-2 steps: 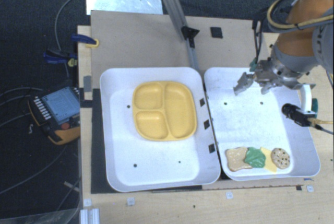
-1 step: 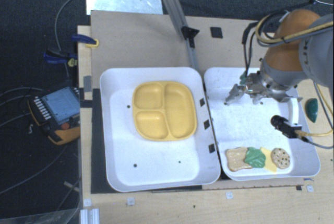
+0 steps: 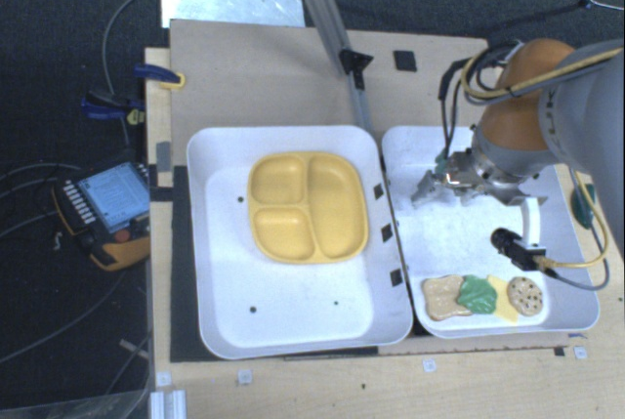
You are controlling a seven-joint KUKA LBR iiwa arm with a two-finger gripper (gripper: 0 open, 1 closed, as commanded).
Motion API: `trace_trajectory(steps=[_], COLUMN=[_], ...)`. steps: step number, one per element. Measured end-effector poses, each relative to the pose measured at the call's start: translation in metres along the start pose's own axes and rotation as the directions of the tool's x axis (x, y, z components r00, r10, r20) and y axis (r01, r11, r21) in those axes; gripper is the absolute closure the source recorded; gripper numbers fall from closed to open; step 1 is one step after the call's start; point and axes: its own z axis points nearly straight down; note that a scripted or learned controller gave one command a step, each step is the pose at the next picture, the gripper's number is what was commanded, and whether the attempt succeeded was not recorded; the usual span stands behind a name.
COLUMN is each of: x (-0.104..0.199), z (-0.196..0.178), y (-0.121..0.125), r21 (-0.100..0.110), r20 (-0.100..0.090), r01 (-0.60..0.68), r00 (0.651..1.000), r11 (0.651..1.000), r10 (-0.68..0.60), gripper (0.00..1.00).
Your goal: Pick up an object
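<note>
We see the gripper (image 3: 427,189) hovering over the far left part of the right bin (image 3: 420,241), its fingers slightly apart and gripping nothing. The toy food lies along that bin's near edge, well apart from it: a toast slice (image 3: 444,297), a green leaf (image 3: 479,294), a cookie (image 3: 525,295). We judge it is positioned high to descend. The left bin (image 3: 215,261) holds a yellow divided plate (image 3: 308,207).
</note>
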Motion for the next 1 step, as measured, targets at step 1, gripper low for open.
trace_trajectory(steps=[1], x=[-0.0004], z=[-0.0137], y=[0.0018], r21=[-0.006], r20=[0.001], r01=[-0.001], r00=[1.0], r11=[1.0], r10=[0.001], gripper=[1.0])
